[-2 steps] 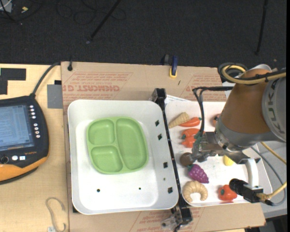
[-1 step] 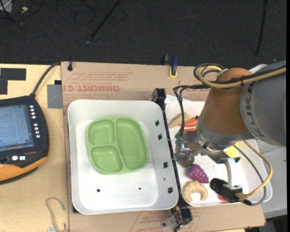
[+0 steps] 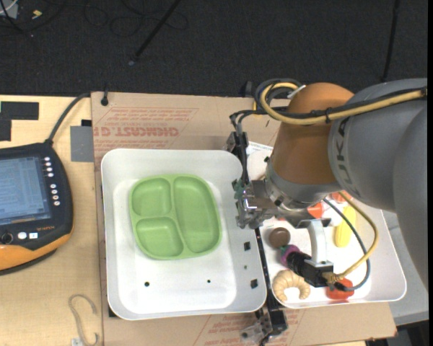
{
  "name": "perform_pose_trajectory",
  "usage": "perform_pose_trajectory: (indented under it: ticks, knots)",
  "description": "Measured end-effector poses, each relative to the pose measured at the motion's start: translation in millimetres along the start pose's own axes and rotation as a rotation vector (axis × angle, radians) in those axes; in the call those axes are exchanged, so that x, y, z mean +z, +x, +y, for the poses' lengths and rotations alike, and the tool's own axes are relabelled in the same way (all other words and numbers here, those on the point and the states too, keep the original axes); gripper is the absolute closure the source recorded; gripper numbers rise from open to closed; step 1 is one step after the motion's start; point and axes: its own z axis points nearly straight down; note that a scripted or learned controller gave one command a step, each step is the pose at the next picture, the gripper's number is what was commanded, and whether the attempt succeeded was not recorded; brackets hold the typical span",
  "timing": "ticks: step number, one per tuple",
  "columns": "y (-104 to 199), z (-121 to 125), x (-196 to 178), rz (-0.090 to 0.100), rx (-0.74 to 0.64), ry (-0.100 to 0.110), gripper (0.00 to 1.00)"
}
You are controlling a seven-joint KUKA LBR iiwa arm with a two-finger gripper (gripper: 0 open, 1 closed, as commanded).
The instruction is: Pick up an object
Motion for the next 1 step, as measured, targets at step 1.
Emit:
perform_pose_trajectory:
  ticks: [1]
  knots:
    - [36.3,-4.1,3.2,0.000,0.001,0.003,1.00]
